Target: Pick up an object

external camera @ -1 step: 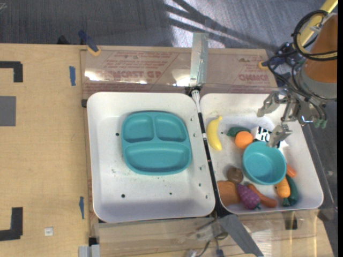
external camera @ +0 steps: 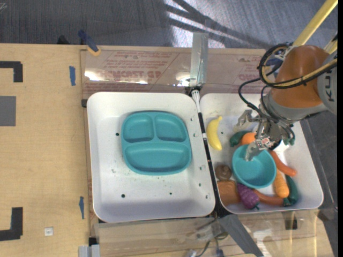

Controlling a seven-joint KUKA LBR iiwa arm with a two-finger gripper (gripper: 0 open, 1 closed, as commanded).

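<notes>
The grey arm with its orange band reaches in from the right and hangs its hand point(external camera: 259, 143) over the right bin point(external camera: 310, 194), just above the rim of a teal bowl point(external camera: 255, 170); from this slanted overhead view it cannot be told how far the hand is spread, and nothing can be seen in its grasp. The right bin carries the likely candidates for the pick: a yellow banana point(external camera: 214, 133) lying apart near the divider, an orange piece point(external camera: 247, 138) just beside the hand, a carrot point(external camera: 281, 185) and a purple piece point(external camera: 247, 196) crowded against the bowl. The left bin point(external camera: 102, 159) bears a teal divided plate point(external camera: 156, 142), well apart from the arm. By the look of it the hand is lining up on the bowl's near rim or the orange piece beside it. A clean pick would call for straddling one item only, coming straight down and closing fully before lifting, since the toys lie packed together and a neighbour could be nudged or pinched along.
</notes>
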